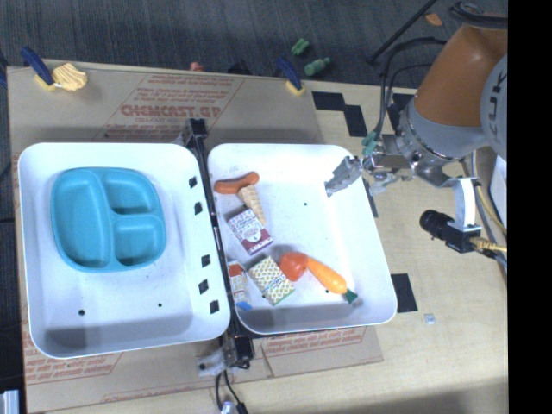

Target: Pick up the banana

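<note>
Claw (pixel 343 177) hangs over the upper right corner of the right bin (pixel 345 231), near its rim. From this angle I cannot tell whether it is spread or pressed together, and I see nothing pinched in it. The only yellow, banana-like thing (pixel 71 78) I can find lies far to the claw's left and further up, on the cardboard (pixel 155 102) outside both bins, touching a blue clamp (pixel 36 64); too small to be sure. Left of the claw, in the right bin: a sausage (pixel 235 182) and a cone (pixel 252 200). Below and left: a red carton (pixel 248 231). Below the claw: a carrot (pixel 328 276). The left bin (pixel 34 257) holds a blue tray (pixel 108 216).
</note>
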Motion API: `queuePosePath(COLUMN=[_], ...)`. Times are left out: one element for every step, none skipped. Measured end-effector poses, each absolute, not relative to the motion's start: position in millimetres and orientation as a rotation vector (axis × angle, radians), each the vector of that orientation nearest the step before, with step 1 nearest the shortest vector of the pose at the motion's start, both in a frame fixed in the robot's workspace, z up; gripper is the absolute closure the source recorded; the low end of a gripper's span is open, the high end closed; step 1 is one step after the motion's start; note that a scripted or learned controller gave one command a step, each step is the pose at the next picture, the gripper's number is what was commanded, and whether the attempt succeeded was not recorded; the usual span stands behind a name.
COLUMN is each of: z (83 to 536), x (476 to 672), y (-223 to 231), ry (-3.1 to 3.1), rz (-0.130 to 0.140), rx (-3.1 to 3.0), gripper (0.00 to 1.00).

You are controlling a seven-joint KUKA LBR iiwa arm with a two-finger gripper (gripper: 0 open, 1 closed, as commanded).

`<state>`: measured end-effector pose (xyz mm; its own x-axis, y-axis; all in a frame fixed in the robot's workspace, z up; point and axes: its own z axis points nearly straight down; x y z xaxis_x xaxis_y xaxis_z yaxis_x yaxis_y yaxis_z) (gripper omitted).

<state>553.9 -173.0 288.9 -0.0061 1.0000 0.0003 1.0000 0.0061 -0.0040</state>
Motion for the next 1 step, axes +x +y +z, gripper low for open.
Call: queuePosePath(z=[189.7], x=[513.1], y=[-148.0], ry=[-2.127], rz=[0.006], rx=[-2.305], gripper=[0.0])
